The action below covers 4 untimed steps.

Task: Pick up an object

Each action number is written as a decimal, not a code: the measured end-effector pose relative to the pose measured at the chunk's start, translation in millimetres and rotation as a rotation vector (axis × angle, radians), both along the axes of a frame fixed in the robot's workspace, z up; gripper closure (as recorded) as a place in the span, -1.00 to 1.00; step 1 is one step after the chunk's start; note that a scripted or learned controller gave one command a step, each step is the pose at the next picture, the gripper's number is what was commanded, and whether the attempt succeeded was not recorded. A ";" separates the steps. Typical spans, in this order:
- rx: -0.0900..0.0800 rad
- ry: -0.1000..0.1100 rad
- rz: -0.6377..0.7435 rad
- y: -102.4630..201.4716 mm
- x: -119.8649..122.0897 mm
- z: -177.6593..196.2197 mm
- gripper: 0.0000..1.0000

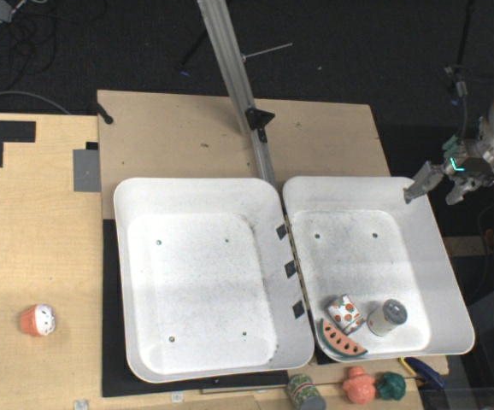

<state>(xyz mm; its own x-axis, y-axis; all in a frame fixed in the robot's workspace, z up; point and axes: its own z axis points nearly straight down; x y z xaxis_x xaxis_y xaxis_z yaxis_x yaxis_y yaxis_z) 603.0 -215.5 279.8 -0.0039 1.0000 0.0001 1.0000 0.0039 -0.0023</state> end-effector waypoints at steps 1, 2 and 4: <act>0.002 0.005 -0.004 -4.6 -9.5 -53.8 -1.00; 0.003 0.006 -0.004 -1.4 -11.3 -118.6 -1.00; 0.000 0.000 -0.007 -0.2 -14.0 -149.3 1.00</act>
<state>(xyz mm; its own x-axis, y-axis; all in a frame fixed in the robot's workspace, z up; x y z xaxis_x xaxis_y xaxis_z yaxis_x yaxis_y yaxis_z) 589.0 -215.8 130.5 0.0030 1.0000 0.0004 1.0000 -0.0030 -0.0022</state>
